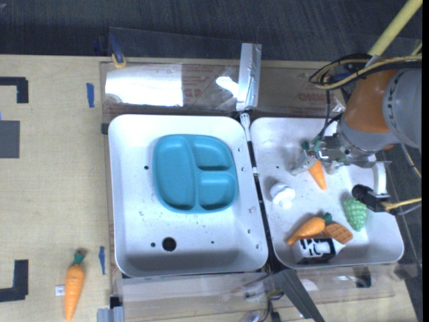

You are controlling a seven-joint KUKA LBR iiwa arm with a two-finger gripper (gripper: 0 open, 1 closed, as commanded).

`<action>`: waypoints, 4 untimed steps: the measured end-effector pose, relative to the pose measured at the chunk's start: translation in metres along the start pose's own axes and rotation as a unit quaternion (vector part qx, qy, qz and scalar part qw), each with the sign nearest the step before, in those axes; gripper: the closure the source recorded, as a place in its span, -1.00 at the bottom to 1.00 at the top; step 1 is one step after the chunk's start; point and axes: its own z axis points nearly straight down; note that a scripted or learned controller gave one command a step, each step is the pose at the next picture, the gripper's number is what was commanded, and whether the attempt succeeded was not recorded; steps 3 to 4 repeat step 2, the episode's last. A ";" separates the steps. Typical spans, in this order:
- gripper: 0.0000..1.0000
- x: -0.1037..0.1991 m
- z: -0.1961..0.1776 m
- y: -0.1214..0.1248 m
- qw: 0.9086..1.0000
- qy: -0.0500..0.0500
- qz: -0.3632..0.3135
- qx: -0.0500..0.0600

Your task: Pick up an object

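My gripper (314, 159) hangs over the upper middle of the right bin (281, 136). A small orange carrot (318, 175) sticks out below it, point down, with its top end caught between the fingers. It looks lifted a little off the bin floor. Lower in the same bin lie a white lump (283, 194), a larger carrot (308, 229), a brown waffle-like piece (339, 232), a green bunch of grapes (356, 213) and a black-and-white item (316, 247).
The left bin (127, 180) holds a blue divided plate (196, 172) and a small black disc (169, 244). Another toy carrot (74, 284) lies on the wooden bench outside the bins, at the lower left. The arm's orange band and grey body cross the right bin's upper right corner.
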 end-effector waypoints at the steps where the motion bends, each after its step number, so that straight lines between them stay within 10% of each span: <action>1: 1.00 0.000 -0.013 0.002 1.000 -0.001 0.000 -0.004; 2: 1.00 0.059 -0.101 0.040 1.000 0.001 0.020 0.001; 4: 1.00 0.059 -0.101 0.040 1.000 0.001 0.020 0.001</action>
